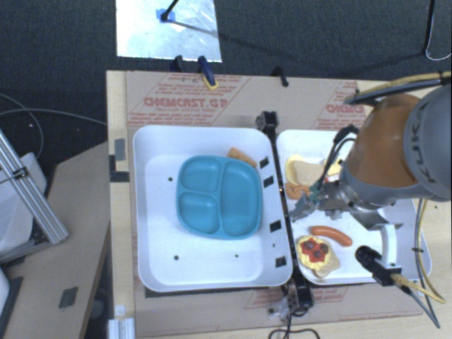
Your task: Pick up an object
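Bench (233,94) covered with printed cardboard, carrying two shallow white bins side by side. Left bin (159,260) holding a blue divided plate (217,196) near its middle, with an orange-brown piece (241,156) peeking out just behind the plate's far right corner. Right bin (296,143) largely covered by the grey arm (395,147) with its orange band, reaching in from the right. Gripper (305,207) low over the right bin's left side, close to the divider between the bins; cannot tell whether the fingers are spread or closed, and nothing seen between them. Pale yellow, bread-like piece (300,169) lying just behind the gripper. Small pizza slice with red and dark toppings (317,255) near the bin's front edge. Red-orange sausage (330,234) just behind the pizza slice, close beside the gripper but apart from it.
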Controlling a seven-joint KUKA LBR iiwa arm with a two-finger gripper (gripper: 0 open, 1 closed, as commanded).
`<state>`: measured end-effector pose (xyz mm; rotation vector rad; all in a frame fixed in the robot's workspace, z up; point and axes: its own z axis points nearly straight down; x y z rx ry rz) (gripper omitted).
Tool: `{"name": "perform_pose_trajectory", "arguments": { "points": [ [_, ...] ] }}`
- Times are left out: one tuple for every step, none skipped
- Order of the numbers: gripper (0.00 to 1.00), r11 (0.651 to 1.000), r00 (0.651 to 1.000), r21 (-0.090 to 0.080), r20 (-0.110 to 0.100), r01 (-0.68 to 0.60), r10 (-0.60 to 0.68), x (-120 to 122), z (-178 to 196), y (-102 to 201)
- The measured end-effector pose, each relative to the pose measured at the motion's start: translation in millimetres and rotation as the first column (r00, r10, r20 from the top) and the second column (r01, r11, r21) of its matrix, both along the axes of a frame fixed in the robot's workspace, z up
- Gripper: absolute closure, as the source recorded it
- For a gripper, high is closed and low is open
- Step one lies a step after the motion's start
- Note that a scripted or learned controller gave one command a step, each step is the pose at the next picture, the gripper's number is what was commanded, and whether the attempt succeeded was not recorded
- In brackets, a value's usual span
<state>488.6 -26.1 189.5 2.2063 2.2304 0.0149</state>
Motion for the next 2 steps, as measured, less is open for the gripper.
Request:
{"name": "perform_pose_trajectory", "arguments": {
  "points": [
    [0.0,1.0,1.0,0.003,-0.005,-0.004,0.004,65.0,-4.8,125.2],
    [0.0,1.0,1.0,-0.005,-0.002,0.005,-0.005,62.0,-106.6,153.8]
  ]
}}
